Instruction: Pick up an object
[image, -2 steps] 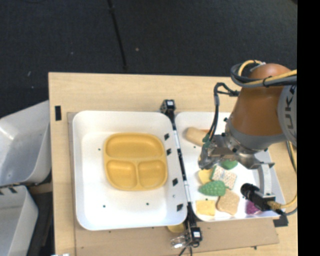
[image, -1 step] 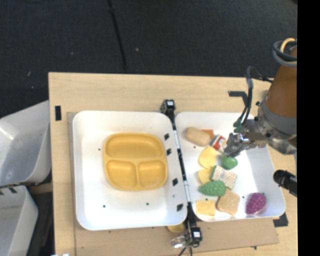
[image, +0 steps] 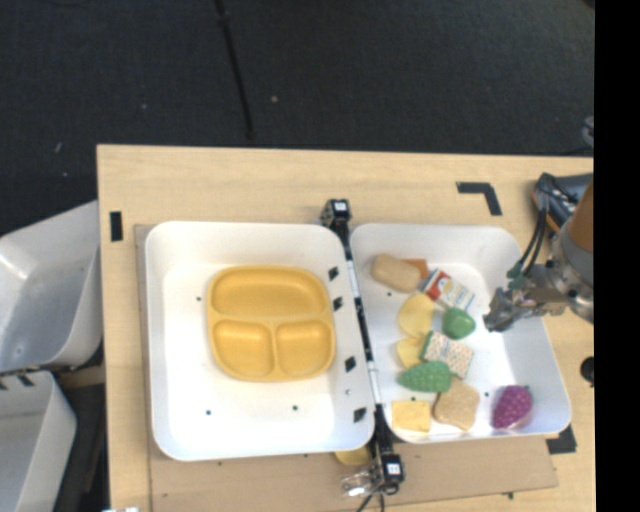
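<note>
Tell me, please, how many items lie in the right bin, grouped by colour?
Right bin, as far as I can tell:
Yellow: 3
Green: 2
Brown or tan: 2
Purple: 1
Multicoloured: 2
Total: 10

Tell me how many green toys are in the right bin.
2: a round green one mid-bin, and a leafy green one lower, nearer the divider. Others could hide beneath the pile.

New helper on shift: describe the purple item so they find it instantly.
Start at the right-hand white bin, the one crowded with toy food. Go to its near right corner: the purple grape bunch lies there beside a tan bread slice. It is the bin's one purple piece.
</note>
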